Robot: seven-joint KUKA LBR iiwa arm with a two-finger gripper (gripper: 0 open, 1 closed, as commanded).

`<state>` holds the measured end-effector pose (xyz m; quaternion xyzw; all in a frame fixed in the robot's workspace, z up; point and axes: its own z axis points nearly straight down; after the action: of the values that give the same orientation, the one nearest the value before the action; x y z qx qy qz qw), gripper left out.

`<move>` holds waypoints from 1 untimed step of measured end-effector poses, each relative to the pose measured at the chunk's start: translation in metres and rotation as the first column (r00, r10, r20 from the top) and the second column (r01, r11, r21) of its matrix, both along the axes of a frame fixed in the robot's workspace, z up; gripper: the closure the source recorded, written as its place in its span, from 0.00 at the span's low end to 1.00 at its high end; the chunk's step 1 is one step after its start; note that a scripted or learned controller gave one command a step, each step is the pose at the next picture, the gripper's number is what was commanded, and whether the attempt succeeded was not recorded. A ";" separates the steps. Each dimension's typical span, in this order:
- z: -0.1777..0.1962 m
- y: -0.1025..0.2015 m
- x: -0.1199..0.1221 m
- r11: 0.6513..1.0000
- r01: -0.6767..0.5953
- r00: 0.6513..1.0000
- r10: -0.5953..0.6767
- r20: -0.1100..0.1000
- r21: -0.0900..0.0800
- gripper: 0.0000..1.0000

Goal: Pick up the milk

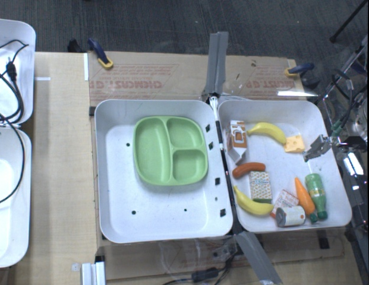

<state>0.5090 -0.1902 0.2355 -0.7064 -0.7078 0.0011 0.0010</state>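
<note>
One small milk carton, white with orange-brown print, perhaps lying flat; end effector state unclear.

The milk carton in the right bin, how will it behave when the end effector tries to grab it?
The milk carton lies on its side against the right bin wall, so it probably won't tip further. Its flat faces look boxy and stiff, likely easy to pinch but apt to slide on smooth plastic. The hot dog sits close below and could get nudged.
</note>
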 end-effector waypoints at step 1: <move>0.008 0.000 0.001 1.000 -0.001 1.000 0.001 -0.001 0.000 1.00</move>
<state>0.5095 -0.1904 0.2439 -0.7060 -0.7082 0.0018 0.0013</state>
